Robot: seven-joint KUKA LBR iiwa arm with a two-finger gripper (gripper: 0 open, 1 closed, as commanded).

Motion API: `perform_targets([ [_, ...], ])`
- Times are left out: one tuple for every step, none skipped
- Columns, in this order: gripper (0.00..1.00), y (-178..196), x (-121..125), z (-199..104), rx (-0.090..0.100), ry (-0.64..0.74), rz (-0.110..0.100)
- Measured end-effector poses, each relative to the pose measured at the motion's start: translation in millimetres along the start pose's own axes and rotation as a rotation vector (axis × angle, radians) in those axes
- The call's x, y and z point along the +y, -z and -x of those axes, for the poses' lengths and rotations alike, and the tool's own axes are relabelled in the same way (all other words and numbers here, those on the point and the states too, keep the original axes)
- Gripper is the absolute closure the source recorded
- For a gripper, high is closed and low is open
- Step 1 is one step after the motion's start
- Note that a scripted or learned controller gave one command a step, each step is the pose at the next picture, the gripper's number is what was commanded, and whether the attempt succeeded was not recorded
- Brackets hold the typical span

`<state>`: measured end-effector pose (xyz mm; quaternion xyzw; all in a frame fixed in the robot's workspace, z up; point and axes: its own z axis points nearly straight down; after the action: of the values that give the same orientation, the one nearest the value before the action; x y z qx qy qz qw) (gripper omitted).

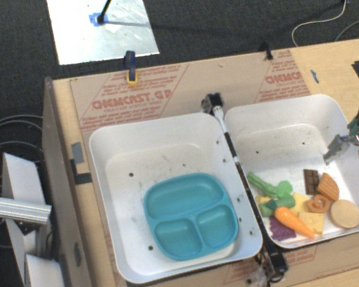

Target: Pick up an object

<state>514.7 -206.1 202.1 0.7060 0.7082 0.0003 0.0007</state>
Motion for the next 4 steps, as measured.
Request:
perform_targets([
  [0.00, -115.7, 9.9, -1.1, 0.003, -0.001, -0.008],
  [0.00, -112.7, -30.5, 0.4, 0.002, -0.004, -0.005],
  [0.00, -117.4, 28.1, -38.7, 0.001, 0.007, 0.004],
  [0.00, -51.3, 63.3, 3.0, -0.005, 0.001, 0.010],
])
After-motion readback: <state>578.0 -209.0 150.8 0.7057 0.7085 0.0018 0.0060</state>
